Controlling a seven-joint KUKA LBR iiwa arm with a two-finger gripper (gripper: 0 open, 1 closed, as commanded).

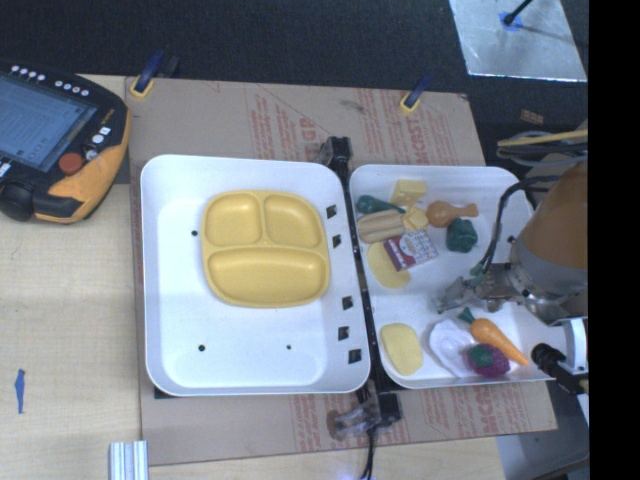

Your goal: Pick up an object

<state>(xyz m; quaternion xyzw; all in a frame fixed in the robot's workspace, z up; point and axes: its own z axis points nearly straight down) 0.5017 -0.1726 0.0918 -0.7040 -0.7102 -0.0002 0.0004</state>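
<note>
Grey arm [548,268] with orange band and black cable.

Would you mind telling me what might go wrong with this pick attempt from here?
The tool sits low in the right bin beside the toy carrot, so it may nudge it away rather than grip it. Toys crowd together there, like the purple piece, risking a double grab.

The arm reaches in from the right, its claw [458,299] low, metal fingers pointing left
</note>
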